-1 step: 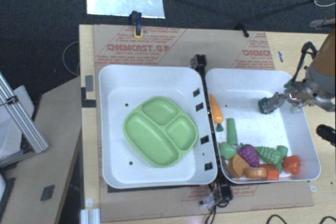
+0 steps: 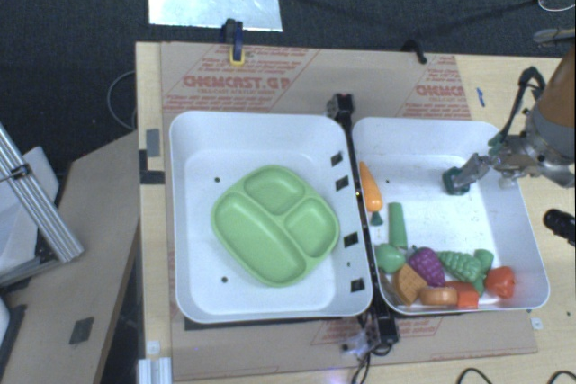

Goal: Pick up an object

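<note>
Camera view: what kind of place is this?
Likely a robot lab test bench: two white bins on a taped board, toy food, a green divided plate, and the arm's end effector above the right bin.

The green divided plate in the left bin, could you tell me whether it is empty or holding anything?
Empty: the green plate shows three bare compartments. The toy foods lie in the right bin.
</note>
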`<action>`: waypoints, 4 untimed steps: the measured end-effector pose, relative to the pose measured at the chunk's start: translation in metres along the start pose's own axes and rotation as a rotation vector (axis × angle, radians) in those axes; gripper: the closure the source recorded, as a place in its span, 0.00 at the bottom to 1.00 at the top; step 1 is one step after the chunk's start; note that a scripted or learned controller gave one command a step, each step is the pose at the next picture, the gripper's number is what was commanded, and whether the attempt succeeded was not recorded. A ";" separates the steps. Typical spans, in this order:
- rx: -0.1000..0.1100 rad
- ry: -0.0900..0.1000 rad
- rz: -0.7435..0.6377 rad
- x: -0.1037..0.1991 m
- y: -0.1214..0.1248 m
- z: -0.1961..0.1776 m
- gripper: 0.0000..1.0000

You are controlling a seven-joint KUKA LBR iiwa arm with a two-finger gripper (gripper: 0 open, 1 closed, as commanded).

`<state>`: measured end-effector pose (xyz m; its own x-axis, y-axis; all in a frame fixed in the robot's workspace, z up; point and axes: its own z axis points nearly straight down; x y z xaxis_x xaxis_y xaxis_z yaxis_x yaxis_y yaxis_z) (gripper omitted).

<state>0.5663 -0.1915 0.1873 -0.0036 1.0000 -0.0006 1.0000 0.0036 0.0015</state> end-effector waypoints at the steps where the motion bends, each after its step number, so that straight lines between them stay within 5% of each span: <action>1: 0.003 0.001 0.001 0.003 -0.001 0.042 0.00; 2: 0.003 0.002 0.002 0.005 -0.010 0.100 0.00; 3: 0.001 0.001 0.003 0.004 -0.009 0.102 0.00; 4: -0.002 0.000 0.003 0.004 -0.008 0.092 1.00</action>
<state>0.5584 -0.1873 0.0957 -0.0009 1.0000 -0.0006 1.0000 0.0009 0.0036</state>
